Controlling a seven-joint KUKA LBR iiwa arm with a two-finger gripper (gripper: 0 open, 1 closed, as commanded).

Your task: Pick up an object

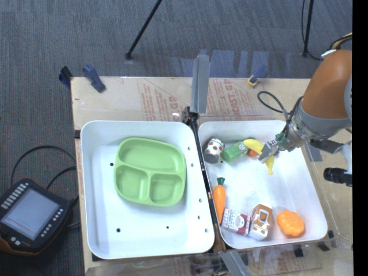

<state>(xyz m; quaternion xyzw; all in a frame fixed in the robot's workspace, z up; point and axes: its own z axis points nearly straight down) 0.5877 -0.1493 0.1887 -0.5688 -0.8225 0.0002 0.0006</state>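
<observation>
The right bin (305, 183) holds several toy foods. A white patterned ball (214, 148), a green bottle (234, 152) and a yellow banana (252, 145) lie in a row near its back left. An orange carrot (219, 196) lies along the left wall. Two small cartons (233, 221) (261, 221) and an orange fruit (290, 223) sit at the front. My gripper (269, 154) is low over the bin, just right of the banana. A small yellow piece (270, 167) shows right under it; whether it is held is unclear.
The left bin (98, 211) bears a green divided plate (151, 171). A grey post (200, 85) stands behind the seam between the bins. A teach pendant (31, 214) lies on the floor to the left. Tripod legs stand behind the bench.
</observation>
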